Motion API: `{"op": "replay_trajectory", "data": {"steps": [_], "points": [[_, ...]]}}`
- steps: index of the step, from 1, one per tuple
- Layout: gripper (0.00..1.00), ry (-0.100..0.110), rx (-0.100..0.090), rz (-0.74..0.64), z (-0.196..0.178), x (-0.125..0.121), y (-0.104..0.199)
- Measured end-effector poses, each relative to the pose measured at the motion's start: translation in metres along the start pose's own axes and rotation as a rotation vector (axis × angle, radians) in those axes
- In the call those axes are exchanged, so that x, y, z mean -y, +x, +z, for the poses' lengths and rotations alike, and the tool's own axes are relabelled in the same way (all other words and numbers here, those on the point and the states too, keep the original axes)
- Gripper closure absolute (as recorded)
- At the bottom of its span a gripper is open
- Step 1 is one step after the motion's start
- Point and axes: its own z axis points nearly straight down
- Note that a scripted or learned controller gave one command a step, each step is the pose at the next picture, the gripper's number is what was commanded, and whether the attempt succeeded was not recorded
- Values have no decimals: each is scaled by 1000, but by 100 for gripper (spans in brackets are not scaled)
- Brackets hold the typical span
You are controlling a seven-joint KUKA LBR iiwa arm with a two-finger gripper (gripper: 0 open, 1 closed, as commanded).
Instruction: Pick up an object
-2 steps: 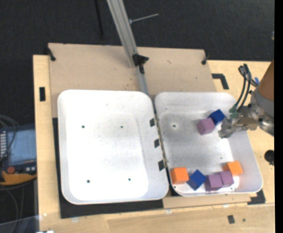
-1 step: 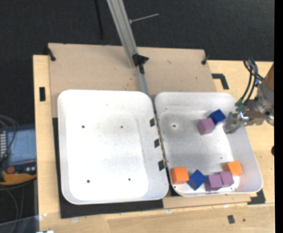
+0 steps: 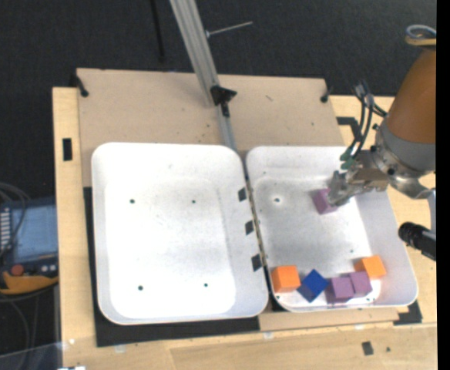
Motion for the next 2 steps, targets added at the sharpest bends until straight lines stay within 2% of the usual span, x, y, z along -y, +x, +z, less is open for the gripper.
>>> {"op": "replay_trajectory", "data": {"steps": [1,2], "points": [[100,2,0,1,6,-21,56],[100,5,0,2,18,-33,95]]}}
